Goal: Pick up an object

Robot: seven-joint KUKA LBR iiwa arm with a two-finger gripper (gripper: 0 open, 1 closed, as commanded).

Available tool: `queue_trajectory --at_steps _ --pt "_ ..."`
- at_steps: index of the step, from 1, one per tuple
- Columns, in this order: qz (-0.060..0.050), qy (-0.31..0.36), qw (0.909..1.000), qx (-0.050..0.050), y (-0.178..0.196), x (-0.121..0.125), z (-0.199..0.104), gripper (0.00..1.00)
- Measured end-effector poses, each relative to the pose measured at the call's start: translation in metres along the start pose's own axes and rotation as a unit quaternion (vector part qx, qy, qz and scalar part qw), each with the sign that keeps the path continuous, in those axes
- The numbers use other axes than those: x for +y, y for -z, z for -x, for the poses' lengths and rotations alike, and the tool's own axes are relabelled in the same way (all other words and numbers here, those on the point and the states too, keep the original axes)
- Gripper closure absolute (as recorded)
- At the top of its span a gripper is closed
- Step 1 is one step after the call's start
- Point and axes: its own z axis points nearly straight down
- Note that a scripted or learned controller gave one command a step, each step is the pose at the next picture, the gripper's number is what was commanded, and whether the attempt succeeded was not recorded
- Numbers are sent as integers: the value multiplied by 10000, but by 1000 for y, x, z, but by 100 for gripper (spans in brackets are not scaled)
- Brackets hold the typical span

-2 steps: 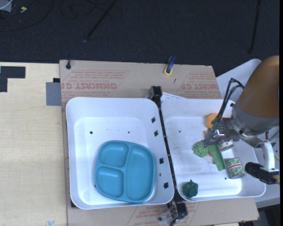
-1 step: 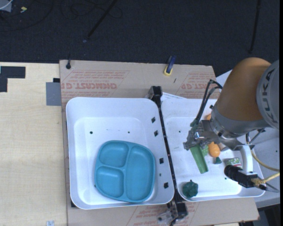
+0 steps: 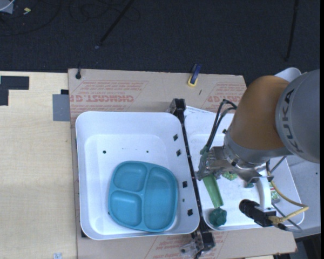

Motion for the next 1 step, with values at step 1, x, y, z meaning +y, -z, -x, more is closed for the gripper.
queue_trajectory --at_steps 1 --pt "12 3 10000 -4 11 -2 -53 100"
